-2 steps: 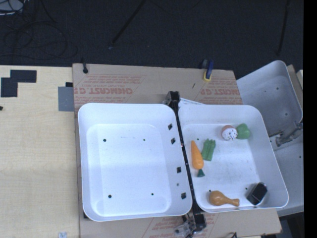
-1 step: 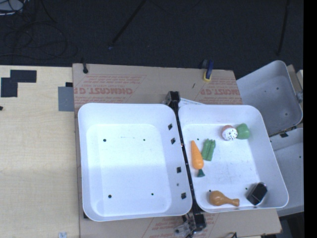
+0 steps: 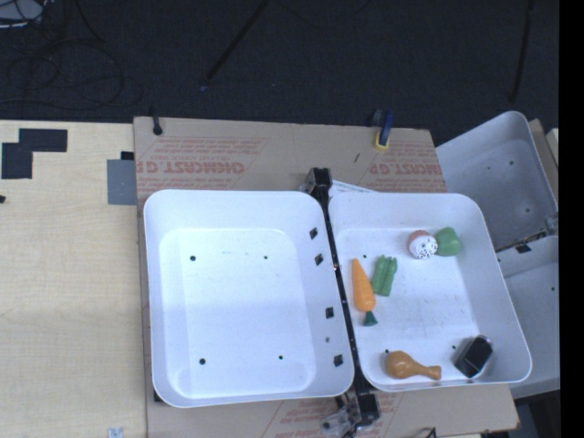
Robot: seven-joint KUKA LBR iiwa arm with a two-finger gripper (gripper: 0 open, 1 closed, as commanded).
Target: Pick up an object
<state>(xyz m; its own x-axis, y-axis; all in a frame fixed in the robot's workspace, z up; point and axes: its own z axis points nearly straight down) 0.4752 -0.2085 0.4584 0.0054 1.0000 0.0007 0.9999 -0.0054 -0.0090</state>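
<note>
Several small objects lie in the right bin [image 3: 484, 245]. An orange carrot [image 3: 363, 286] lies near the bin's left wall, with a green ridged piece [image 3: 384, 276] touching its right side. Toward the back, a white speckled ball [image 3: 422, 245] rests against a green rounded object [image 3: 448, 242]. An orange-brown drumstick-shaped toy [image 3: 411, 366] lies by the front wall. A black block [image 3: 474, 356] sits in the front right corner.
The left bin [image 3: 228, 299] adjoins the right one, with black clips along the shared rim [image 3: 330, 281]. Both rest on a cardboard sheet [image 3: 274, 158]. A grey metal panel [image 3: 497, 162] stands at the right. A blue and yellow clamp [image 3: 383, 130] sits at the back edge.
</note>
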